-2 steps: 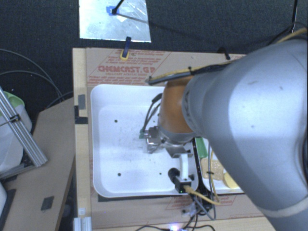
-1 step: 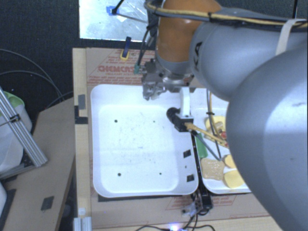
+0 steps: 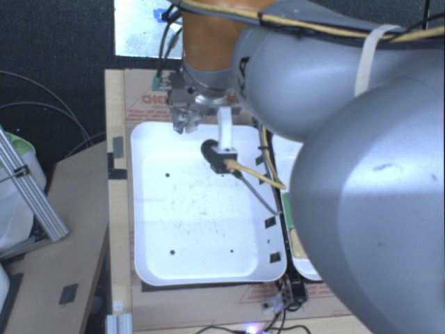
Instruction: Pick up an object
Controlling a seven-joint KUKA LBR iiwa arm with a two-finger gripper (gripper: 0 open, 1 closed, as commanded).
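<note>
Pincer (image 3: 186, 122) state unclear, over left bin's (image 3: 149, 207) far edge, grey arm (image 3: 334, 117) covering right bin (image 3: 300, 266)

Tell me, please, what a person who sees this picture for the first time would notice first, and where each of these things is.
The big grey arm fills the right and top of the view, with its orange band at top centre. Below the band, the pincer hangs over the far edge of the left white bin. A small dark part with a yellow cable stands over the bin just right of it.
</note>
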